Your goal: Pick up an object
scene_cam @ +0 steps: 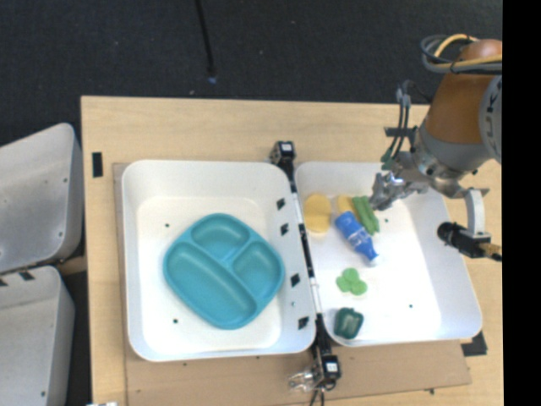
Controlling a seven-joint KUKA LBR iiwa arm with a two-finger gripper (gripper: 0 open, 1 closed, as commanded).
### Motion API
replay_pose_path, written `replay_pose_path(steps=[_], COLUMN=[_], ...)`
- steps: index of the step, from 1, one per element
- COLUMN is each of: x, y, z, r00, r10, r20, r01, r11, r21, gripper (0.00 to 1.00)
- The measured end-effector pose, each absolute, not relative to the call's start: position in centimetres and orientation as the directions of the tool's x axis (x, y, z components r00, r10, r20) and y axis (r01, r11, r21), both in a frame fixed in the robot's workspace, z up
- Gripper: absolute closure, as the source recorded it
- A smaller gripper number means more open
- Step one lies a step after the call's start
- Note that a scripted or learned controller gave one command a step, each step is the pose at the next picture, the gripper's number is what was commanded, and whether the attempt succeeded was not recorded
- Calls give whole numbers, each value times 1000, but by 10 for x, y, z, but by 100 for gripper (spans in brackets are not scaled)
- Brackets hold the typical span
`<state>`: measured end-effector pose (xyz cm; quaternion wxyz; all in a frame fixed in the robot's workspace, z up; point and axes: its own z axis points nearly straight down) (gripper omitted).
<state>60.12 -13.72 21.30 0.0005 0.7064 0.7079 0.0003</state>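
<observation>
Wood bench (101,142), 2 white bins. Gripper (385,194) low in right bin (439,311), by green stick (366,213) & blue tube (356,236). Finger state: can't tell. Tube prob light, stiff, slick; grab mid-body, across the narrow width. Teal tray (223,269) in left bin.

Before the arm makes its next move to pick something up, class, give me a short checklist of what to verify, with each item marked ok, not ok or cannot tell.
1. Gripper is over the right bin, where the small items lie: ok.
2. A target sits near the gripper: ok, the green stick and blue bottle lie just beside it.
3. Target is apart from its neighbours: not ok, stick, bottle and yellow piece crowd together.
4. Something is already gripped: cannot tell.
5. Easier targets exist: ok, the green blob and dark green cup lie apart.
6. Teal tray is out of the way in the left bin: ok.
</observation>
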Motion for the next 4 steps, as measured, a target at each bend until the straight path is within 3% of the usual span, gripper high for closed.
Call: replay_pose_path(steps=[1,4], x=[606,594], y=[-87,44], z=[211,211], r00=[-2,-3], r10=[1000,1000], r20=[-1,0], r01=[1000,1000], r11=[2,3], r21=[0,0], gripper=[100,100])
